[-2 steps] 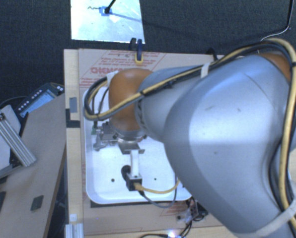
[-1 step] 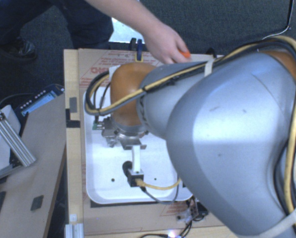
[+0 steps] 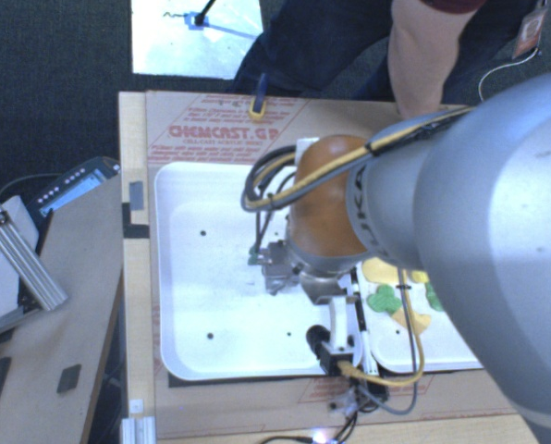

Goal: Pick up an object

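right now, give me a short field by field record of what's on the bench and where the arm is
arm: grey arm with orange band, reaching in from the right
gripper: gripper low over the left bin
left bin: white bin, bare floor visible left of the gripper
right bin: yellow and green items, mostly hidden by the arm
bench: cardboard sheet with red print under the bins
person: forearm at the top

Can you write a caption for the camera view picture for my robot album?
Big grey robot arm with an orange band reaches over the left white bin; yellow and green things peek out beside it.
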